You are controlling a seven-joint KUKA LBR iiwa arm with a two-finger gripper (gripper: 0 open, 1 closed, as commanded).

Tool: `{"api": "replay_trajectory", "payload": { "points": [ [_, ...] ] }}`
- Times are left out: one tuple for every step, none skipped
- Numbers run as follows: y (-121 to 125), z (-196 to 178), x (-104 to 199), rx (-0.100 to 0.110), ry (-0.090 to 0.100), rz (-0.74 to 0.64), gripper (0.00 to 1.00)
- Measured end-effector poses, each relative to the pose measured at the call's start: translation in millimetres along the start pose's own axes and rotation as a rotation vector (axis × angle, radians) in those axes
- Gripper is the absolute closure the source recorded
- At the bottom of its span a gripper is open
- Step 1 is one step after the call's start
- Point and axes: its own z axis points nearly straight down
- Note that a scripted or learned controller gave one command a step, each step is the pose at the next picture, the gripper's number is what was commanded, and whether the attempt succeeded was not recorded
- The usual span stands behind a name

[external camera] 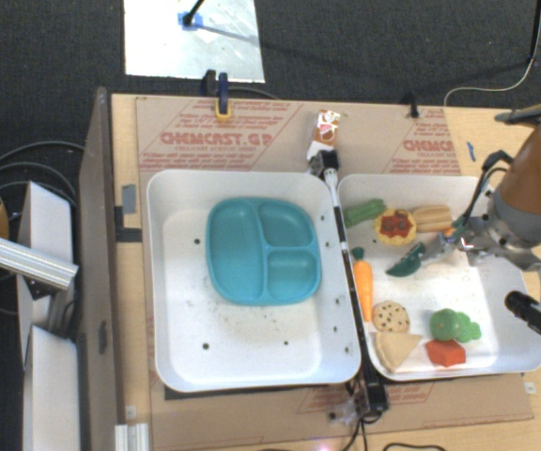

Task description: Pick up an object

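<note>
- We see the arm [533, 181] reaching in from the right over the right bin [510, 346]; its gripper [442, 245] sits low inside that bin, near the bin's upper middle
- We cannot tell how the hand is set; what it may be pinching is too small and dark to judge
- A dark green object [404, 265] lies just left of the gripper tip, touching or nearly touching it; we cannot tell whether it is held
- Above that, along the bin's upper edge, we find a green pickle-like piece [364, 211], a small pizza slice with red topping [396, 225] and a tan bread roll [431, 218], side by side
- An orange carrot [363, 287] lies upright along the right bin's left wall; below it sit a speckled cookie [390, 317] and a tan wedge [397, 349]
- Near the bin's lower middle we see a green broccoli [454, 325] with a red block [446, 352] just below it
- The left bin [186, 346] holds a teal divided plate [263, 251], set toward its upper right
- Both bins rest on a brown board [205, 139] with red lettering; a small figure-like item [327, 128] stands on the board above the seam between the bins
</note>
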Motion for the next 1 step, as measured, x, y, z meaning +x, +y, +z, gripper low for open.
{"api": "replay_trajectory", "payload": {
  "points": [
    [18.2, 39.8, 42.4, 0.010, 0.008, -0.003, 0.00]
  ]
}}
